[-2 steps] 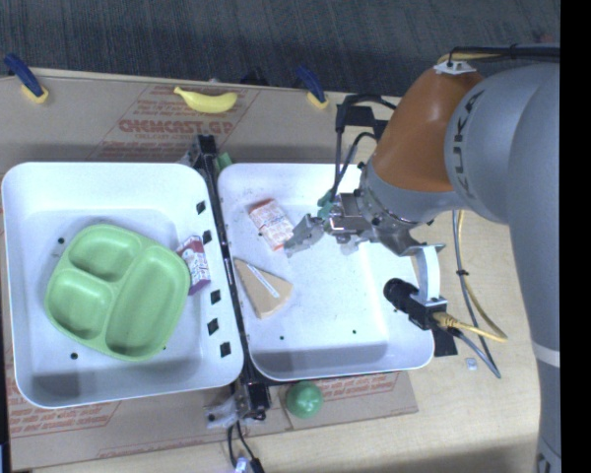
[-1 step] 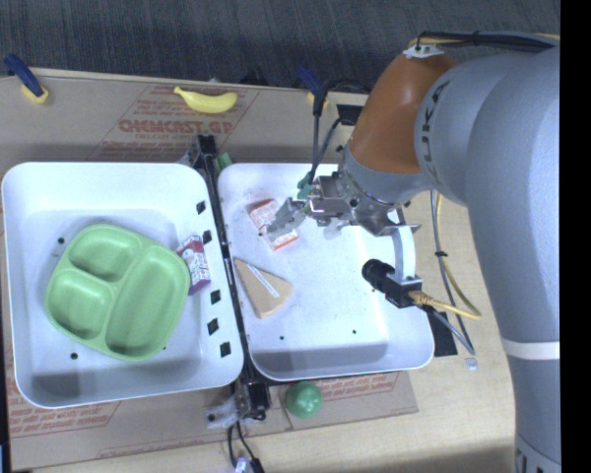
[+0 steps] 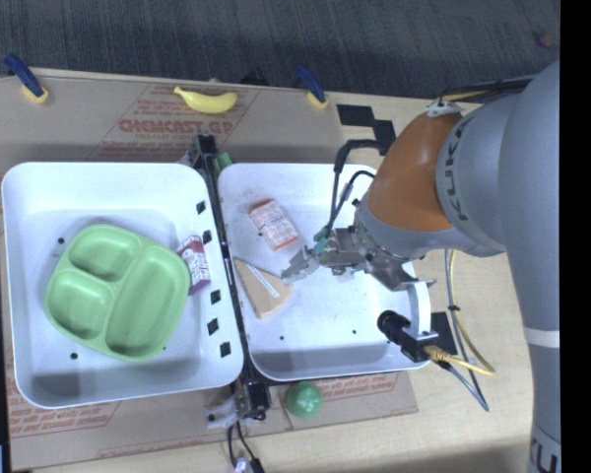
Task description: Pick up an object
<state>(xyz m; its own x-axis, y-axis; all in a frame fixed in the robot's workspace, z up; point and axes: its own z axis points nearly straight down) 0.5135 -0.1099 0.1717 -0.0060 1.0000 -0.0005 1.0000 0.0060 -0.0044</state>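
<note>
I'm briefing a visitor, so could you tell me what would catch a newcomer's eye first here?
The big grey arm with its orange band reaches in from the right over the right bin. A bright green divided plate lies in the left bin, and a yellow banana lies on the cardboard behind the bins.

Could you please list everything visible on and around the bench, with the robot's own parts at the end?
bins: two, white, side by side
divided plate: one, green, left bin
packet: one, dark red and white, left bin, beside the plate
small box: one, orange and white, right bin
wedge: one, tan, right bin
banana: one, yellow, behind the bins
ball: one, green, in front of the bins
arm: one, grey with orange band
pincer: one, over right bin, near the wedge
</note>
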